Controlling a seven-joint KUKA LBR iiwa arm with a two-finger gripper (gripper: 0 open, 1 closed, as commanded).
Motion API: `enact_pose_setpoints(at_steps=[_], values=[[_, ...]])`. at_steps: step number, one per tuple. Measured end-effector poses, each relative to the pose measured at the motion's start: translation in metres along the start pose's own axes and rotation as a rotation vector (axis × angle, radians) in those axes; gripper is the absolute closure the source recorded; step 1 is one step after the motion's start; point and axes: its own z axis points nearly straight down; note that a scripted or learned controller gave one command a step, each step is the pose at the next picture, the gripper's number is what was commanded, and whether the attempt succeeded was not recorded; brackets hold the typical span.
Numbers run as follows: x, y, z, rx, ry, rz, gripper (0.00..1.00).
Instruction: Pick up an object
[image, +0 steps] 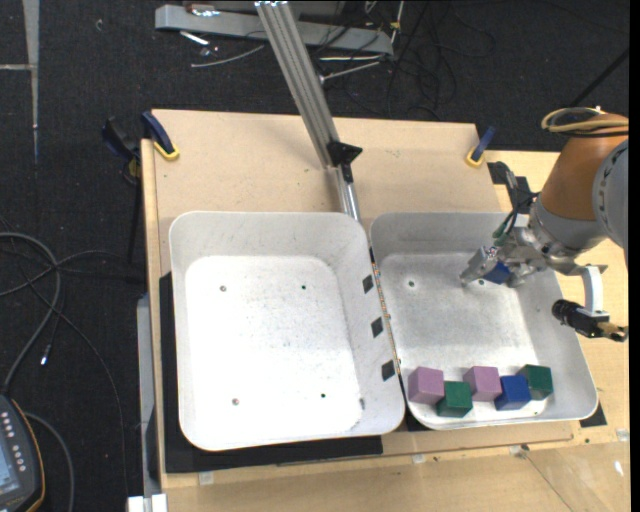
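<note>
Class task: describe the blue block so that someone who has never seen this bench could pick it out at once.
Start at the right-hand white bin and follow its near edge, where five small blocks sit in a row. The blue block is fourth from the left, between a purple block and a dark green block; it is the only blue one.

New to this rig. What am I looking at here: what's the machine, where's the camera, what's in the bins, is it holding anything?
One fixed camera looks down at a slant on a wooden bench. The machine is a single robot arm, grey with an orange band, reaching in from the right. Its gripper hangs over the upper part of the right bin, one of two shallow white bins side by side.

The left bin shows just its speckled floor. Along the near edge of the right bin lie five small blocks: a purple block, a green block, a second purple block, a blue block and a dark green block.

I see no block at the gripper; the blocks lie well apart from it.
</note>
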Motion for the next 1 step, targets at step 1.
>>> enact_pose_setpoints(at_steps=[1], values=[[0.0165, 0.0434, -0.0040, -0.008, -0.004, -0.007, 0.00]])
